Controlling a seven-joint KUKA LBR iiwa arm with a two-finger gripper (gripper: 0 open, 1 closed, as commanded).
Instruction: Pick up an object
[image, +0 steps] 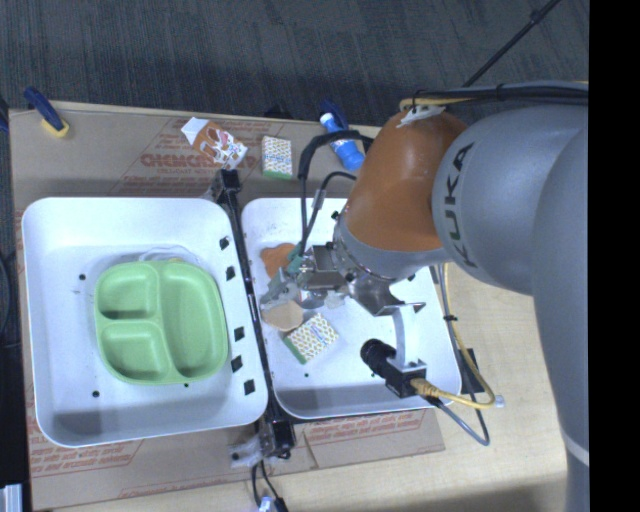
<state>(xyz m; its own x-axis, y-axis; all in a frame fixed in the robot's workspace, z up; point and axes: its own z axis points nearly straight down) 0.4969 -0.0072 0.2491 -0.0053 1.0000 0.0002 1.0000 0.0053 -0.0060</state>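
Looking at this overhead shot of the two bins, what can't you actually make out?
- End effector: the arm's wrist covers it from above, so its fingers and whatever they touch are unclear.
- Right bin: the arm hides much of its floor; more items could lie underneath.
- Orange item and tan item: partly covered and blurred, so I cannot identify them.
- Packet: its pattern is too small to read.
- Arm: cut off by the frame's edge.

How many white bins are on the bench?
2. The left bin holds a green tray; the right bin lies beside it, under the arm, which hides part of it.
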